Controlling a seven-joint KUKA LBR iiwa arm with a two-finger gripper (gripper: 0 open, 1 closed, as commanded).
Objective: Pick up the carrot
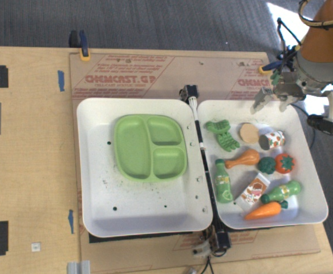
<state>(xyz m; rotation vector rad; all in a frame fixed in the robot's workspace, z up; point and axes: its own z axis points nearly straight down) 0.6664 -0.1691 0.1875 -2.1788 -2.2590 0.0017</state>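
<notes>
Gripper hangs over far edge of right bin, fingers apart, nothing btwn them. Carrot lies at near side, well apart from it. Green tray sits in left bin

Light wood bench with black tape marks, cardboard sheet laid over it. Grey carpet floor behind. Bright light patch on floor, top right.

The carrot is a small orange toy with a green leafy top, lying on its side near the front edge of the right bin, tip pointing left, its green end touching a green bottle
</notes>
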